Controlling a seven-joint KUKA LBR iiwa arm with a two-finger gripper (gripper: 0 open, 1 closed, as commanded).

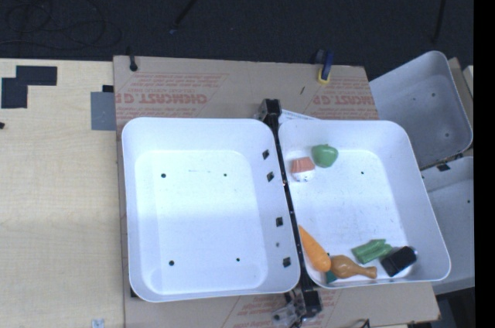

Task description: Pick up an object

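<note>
The right bin holds several small objects. A green rounded piece lies near its far left, next to a small orange and white block. Along the near edge lie an orange carrot-like piece, a tan gourd-shaped piece, a green ridged piece and a black block. The left bin sits beside it, joined by a dark divider strip.
Both bins rest on a cardboard sheet on a light wooden bench. A blue and yellow clamp stands at the cardboard's far edge. A grey metal plate lies to the right of the bins.
</note>
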